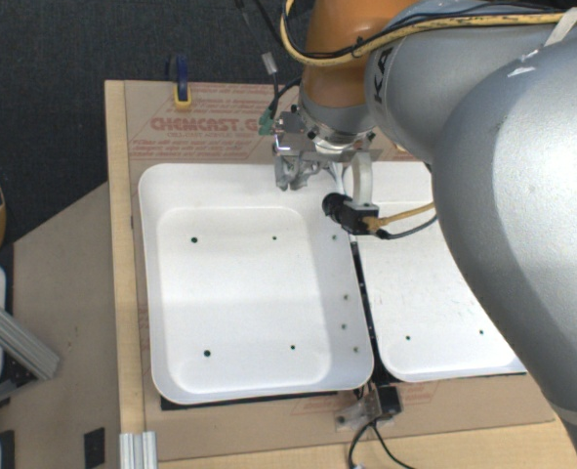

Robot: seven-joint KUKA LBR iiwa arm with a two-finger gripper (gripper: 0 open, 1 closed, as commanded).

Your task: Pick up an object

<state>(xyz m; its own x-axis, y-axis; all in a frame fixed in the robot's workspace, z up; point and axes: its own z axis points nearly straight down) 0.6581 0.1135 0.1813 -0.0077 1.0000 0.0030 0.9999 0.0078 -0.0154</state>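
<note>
My gripper (294, 172) hangs from the orange wrist band (351, 27) over the far rim of the left white bin (166, 262), near its back right corner. It is small, metallic and partly covered by the wrist body, so its state does not show. The bulky grey arm (503, 115) reaches in from the right and hides the far part of the right bin (444, 301). The left bin's floor shows plain white with a few small black dots.
A black connector with a yellow cable (351, 213) hangs over the ridge between the two bins. A blue clamp (181, 78) sits at the board's back left edge. A cable plug (371, 408) lies at the front edge.
</note>
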